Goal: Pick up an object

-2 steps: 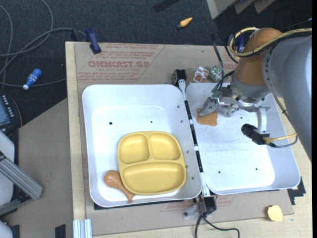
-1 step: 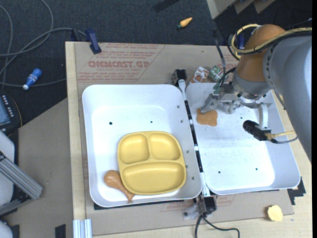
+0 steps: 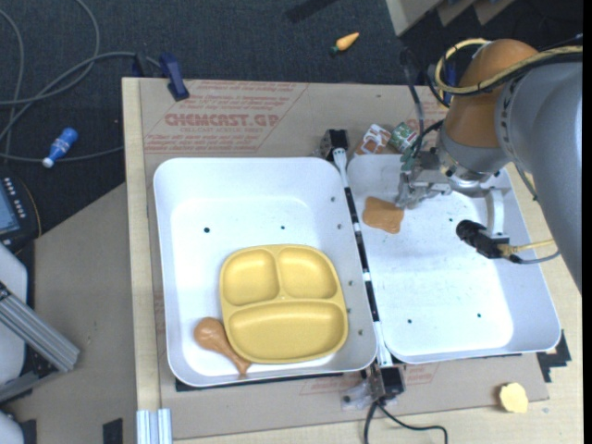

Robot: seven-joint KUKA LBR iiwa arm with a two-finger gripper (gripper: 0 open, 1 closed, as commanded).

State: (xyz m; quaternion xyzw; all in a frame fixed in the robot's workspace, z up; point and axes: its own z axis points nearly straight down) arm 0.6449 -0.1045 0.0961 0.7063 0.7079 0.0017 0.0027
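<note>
Camera view looked down on the bench, and from left to right it carried two white bins side by side. In the left bin [image 3: 185, 192] a yellow divided tray [image 3: 282, 303] lay toward the near edge, with a tan drumstick-shaped toy [image 3: 219, 340] touching its near-left corner. The right bin [image 3: 444, 322] held a small tan, bread-like piece [image 3: 382, 215] close against its left wall, toward the far corner. The gripper [image 3: 413, 191] hung just to the right of that piece and a little beyond it, under the arm's orange band [image 3: 486, 91]; whether its fingers were spread or pressed together could not be told from this slant, and nothing showed between them. The step in hand seemed to be the approach to the tan piece, with no lift begun. To do it well, the gripper would have needed to come squarely over the piece's middle, not its right edge, and descend straight. The wall close by left little room on that side, so a finger set down there risked striking the rim or nudging the piece against it. A flat, thin piece would also slip from a shallow pinch, so the fingers should have reached nearly to the bin floor before closing.
</note>
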